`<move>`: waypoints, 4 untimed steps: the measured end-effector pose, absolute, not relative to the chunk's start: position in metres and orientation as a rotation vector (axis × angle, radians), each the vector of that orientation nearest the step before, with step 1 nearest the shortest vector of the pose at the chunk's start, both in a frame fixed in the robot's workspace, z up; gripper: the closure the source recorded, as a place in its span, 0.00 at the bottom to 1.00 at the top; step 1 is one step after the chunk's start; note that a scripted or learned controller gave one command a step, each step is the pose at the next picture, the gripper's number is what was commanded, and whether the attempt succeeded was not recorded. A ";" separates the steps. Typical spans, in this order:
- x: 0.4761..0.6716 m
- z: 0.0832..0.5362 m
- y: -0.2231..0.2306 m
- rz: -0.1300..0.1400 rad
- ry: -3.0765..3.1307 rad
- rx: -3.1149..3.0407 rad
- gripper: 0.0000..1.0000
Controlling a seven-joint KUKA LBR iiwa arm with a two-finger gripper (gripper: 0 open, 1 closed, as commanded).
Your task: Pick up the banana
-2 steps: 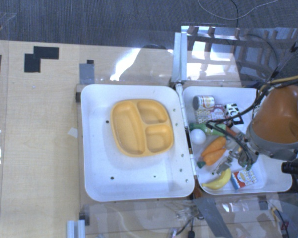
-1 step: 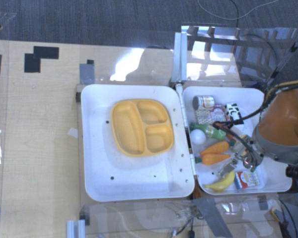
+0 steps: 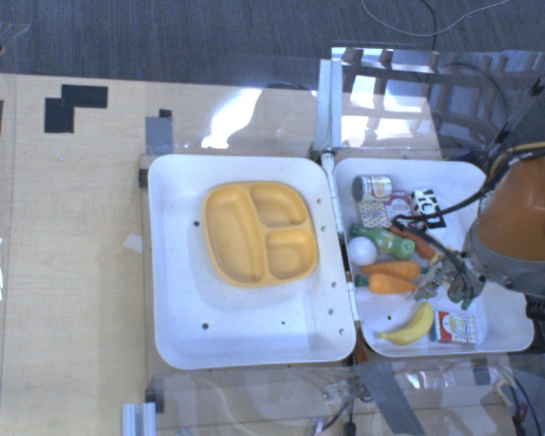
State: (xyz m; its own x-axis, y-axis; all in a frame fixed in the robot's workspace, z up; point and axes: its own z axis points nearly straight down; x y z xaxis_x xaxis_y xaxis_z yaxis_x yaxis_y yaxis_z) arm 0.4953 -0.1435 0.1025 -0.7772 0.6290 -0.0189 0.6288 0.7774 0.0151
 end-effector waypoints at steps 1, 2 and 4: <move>0.495 0.102 -0.143 0.013 2.940 1.041 0.00; 0.491 0.089 -0.166 0.010 2.869 1.253 0.00; 0.491 0.090 -0.194 0.011 2.518 1.861 1.00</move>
State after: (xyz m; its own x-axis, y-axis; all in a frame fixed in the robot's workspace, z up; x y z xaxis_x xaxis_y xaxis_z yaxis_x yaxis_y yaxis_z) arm 0.4914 -0.1944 0.0900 -0.2934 0.9560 -0.0045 0.9559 0.2935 0.0123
